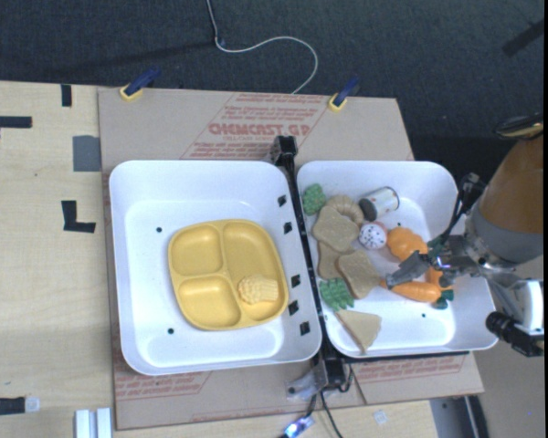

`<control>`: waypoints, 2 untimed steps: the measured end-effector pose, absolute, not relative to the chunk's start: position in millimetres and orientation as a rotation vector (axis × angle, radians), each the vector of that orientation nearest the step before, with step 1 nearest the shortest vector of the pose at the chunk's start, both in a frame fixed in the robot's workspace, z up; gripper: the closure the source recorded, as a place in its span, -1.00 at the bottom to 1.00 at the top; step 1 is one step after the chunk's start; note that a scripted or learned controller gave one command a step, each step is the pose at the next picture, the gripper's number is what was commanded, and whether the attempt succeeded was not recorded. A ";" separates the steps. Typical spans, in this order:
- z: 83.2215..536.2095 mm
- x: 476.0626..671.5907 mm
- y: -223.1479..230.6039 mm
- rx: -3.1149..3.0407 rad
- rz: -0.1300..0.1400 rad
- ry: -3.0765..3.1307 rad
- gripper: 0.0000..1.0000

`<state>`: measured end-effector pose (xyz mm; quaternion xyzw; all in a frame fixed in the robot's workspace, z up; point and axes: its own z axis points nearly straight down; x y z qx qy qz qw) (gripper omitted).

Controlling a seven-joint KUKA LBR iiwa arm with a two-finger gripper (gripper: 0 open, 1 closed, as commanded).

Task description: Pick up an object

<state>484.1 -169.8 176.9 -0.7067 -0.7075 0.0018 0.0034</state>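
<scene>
The right bin (438, 182) holds a heap of toy food. My gripper (420, 268) reaches in from the right and sits low over the heap, between an orange fruit (405, 243) and an orange carrot (418, 291). It touches or nearly touches the carrot's top. Left of it lie a white dotted ball (373, 236), tan bread slices (354, 272) and a silver can (379, 202). Nothing is visibly lifted off the bin floor.
The left bin (137, 199) carries a yellow divided plate (221, 267) with a corn cob (258, 289) in its lower right compartment. In the right bin, green broccoli pieces (312, 195) lie by the dividing wall and a tan wedge (361, 327) near the front. A cable (256, 44) runs behind the bins.
</scene>
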 end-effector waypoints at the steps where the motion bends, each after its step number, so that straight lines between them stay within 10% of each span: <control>1: 117.2 478.6 -176.6 -2.217 0.006 -2.216 -1.00; 2: 82.8 478.3 -175.7 -2.219 0.003 -2.222 -1.00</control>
